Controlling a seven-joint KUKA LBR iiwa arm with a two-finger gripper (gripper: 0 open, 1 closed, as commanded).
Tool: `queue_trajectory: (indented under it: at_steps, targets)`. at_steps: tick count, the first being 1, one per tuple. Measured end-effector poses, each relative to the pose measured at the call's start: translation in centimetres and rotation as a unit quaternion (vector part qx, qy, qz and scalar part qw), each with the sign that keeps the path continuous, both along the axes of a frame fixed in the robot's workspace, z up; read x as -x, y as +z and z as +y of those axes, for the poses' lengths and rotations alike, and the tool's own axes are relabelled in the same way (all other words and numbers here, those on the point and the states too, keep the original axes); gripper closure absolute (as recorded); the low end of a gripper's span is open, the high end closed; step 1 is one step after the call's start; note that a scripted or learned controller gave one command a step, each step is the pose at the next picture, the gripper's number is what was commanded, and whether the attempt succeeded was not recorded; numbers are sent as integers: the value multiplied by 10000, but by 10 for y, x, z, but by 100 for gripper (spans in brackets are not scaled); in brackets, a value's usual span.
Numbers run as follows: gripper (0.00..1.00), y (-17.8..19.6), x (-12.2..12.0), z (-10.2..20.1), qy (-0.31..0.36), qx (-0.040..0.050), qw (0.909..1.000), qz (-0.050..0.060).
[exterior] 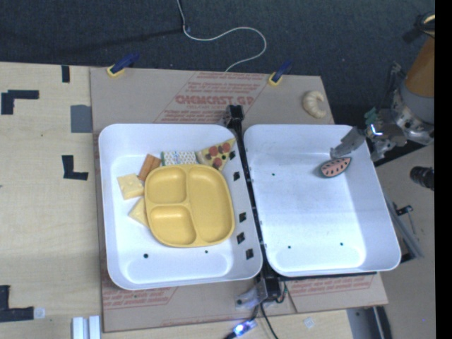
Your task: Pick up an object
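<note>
— Where is your claw, and how wide is it?

— My gripper sits at the upper right corner of the right bin, reaching in over the rim from the right. How wide it stands I cannot tell; from above it reads as one grey wedge pointing down and left.

— Is it holding anything?

— Nothing that I can see. Its tip is just above a watermelon slice, a small red piece with dark seeds and a green rind, lying on the bin floor near the upper right wall. Whether the tip touches the slice I cannot tell; they are very close.

— How many things are in that bin?

— One: the watermelon slice.

— And the left bin?

— One yellow divided plate with three compartments, lying flat in the middle. Tucked around its upper and left edges are several flat toy food pieces: two pale yellow cheese-like pieces on the left, one orange-brown strip beside them, and a pizza slice at the top. A pale speckled piece lies between the strip and the pizza; I cannot make out what it is.

— Anything outside the bins?

— One beige lump on the cardboard sheet above the right bin, and two clamps at the sheet's top edge.
</note>
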State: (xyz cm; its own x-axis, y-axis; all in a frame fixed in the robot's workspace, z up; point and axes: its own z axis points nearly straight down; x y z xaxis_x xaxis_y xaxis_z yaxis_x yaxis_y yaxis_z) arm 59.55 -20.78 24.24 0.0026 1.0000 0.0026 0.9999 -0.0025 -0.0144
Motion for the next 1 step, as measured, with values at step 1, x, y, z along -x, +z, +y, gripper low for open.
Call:
queue_trajectory:
  at_steps: [1]
  targets:
    - [0,8,-2,0,17,15,10000,-65]
